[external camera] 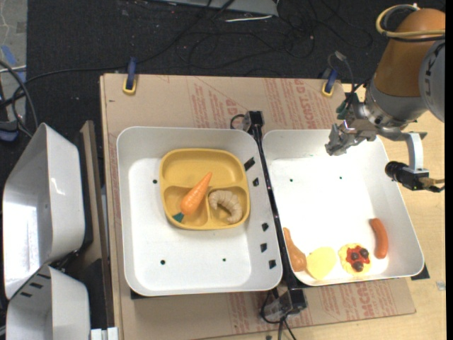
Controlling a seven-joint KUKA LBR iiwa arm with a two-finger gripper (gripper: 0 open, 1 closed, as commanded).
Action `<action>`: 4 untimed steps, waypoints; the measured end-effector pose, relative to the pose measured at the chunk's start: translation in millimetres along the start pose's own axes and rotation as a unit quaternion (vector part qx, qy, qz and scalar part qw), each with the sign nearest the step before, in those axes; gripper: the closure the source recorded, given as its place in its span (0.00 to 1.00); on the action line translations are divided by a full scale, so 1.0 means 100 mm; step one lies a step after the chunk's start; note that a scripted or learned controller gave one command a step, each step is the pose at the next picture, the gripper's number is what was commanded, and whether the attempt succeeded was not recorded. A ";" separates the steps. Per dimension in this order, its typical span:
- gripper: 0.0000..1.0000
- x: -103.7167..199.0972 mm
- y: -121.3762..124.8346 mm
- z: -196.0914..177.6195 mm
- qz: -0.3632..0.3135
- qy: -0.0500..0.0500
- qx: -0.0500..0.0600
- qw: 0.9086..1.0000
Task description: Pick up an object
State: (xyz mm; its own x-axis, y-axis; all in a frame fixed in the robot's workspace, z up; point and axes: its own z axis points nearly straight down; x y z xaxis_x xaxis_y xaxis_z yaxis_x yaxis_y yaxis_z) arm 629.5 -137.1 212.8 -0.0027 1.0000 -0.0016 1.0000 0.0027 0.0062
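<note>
My gripper [340,140] hangs over the far edge of the right bin [333,211], apart from all the objects, with nothing seen between its fingers. Along that bin's near edge lie an orange drumstick-shaped piece [293,251], a pale yellow round piece [320,262], a yellow piece with red and dark toppings [354,258] and an orange sausage [380,237]. In the left bin [141,253] sits a yellow divided plate [202,163] that holds a toy carrot [195,194] and a pale shrimp [226,205].
The two bins meet at a black seam [262,190] in the middle. Blue and yellow clamps [129,77] [329,81] hold the cardboard at the far edge. White containers [42,197] stand off the bench at the left.
</note>
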 end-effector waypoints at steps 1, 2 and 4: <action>1.00 0.03 0.09 -0.47 -0.001 0.000 -0.001 1.000; 1.00 0.51 -0.06 -0.53 -0.002 0.002 0.003 1.000; 1.00 1.49 -0.42 -0.33 -0.003 0.002 0.005 1.000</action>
State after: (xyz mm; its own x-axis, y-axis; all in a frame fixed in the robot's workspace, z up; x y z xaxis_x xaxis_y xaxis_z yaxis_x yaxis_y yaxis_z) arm 586.4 11.5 245.6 -0.0078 1.0000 0.0016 1.0000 0.0078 -0.0029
